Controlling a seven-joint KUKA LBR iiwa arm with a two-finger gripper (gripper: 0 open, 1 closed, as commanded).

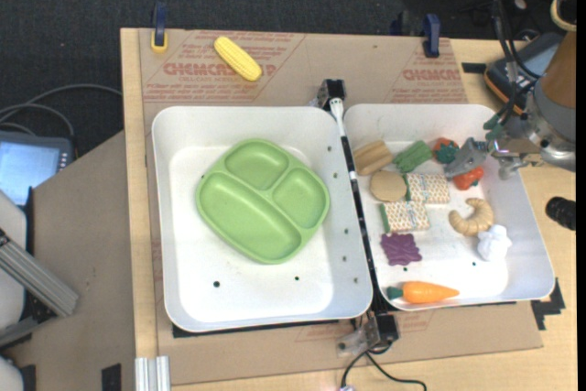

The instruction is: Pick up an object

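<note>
Overhead slanted view of a tabletop (275,59) covered with printed cardboard and bearing two shallow white bins side by side. The left bin (179,197) holds a green divided plate (263,200) with three compartments, lying flat near the bin's middle. A yellow corn cob (237,58) lies on the cardboard behind the left bin, well apart from both bins.

The right bin (526,224) holds the loose objects. Along its left side lie a tan bread-like piece (372,157) and, just in front of it, a round beige biscuit (388,188). A green block (412,155) lies tilted beside the bread-like piece. Two checkered wafers (417,201) sit near the bin's middle, with a purple grape cluster (400,246) in front of them. A croissant (472,217) lies to the right of the wafers, touching a small white object (494,243). An orange carrot (429,292) rests along the bin's front wall.

The grey arm (554,105) enters from the right edge. Its tool (473,162) is low over the bin's rear right part, at a red-orange object (467,176) with a dark green patch beside it. Whether the tool is spread, closed or gripping that object cannot be told.
</note>
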